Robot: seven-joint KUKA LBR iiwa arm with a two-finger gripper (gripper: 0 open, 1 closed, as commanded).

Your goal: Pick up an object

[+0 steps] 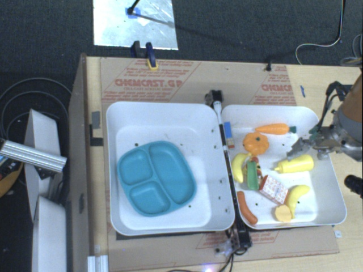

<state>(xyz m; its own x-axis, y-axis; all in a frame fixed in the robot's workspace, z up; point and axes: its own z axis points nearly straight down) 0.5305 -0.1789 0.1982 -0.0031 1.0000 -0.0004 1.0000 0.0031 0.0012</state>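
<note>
One yellow bottle (pixel 295 164) lies in the right bin (pixel 332 205), just below my claw (pixel 299 147), long axis pointing left-right across the bin. My claw holds nothing; its state I cannot tell.

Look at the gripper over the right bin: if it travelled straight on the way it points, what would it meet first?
Probably the yellow squeeze bottle, lying just below-left of the gripper. Height above the right bin is unclear, so this is hedged.
</note>
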